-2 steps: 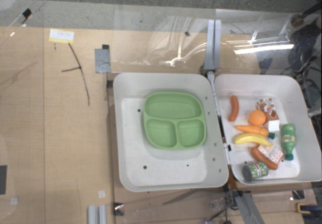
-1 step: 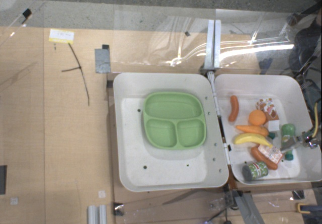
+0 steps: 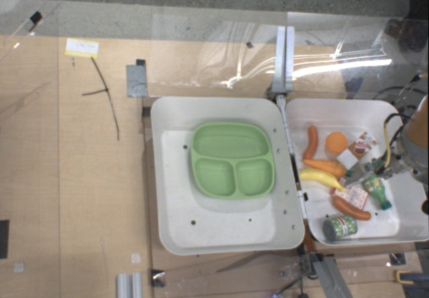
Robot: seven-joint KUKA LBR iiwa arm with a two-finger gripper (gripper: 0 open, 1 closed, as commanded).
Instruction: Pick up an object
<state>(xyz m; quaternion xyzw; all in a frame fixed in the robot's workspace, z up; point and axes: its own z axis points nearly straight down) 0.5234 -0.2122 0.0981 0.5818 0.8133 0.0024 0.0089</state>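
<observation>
The right bin [image 3: 375, 110] holds several toy foods. An orange ball [image 3: 336, 142] and an upright sausage [image 3: 310, 142] lie toward its back. A carrot-like piece [image 3: 326, 167] and a yellow banana [image 3: 320, 179] lie left of centre. Toward the front are a second sausage [image 3: 351, 207], a green can [image 3: 340, 227] and a green bottle [image 3: 377, 193]. Small printed cartons [image 3: 362, 146] lie among them. My gripper [image 3: 365, 172] reaches in from the right, low over the bin's middle, between the cartons and the green bottle. Nothing is visibly held in it.
The left bin [image 3: 167, 223] carries a green divided plate [image 3: 232, 159]. A metal divider post [image 3: 284, 62] stands behind the seam between the bins. The arm and its yellow cable [image 3: 387, 130] cover the right bin's right side. Bare wooden bench [image 3: 67, 176] lies to the left.
</observation>
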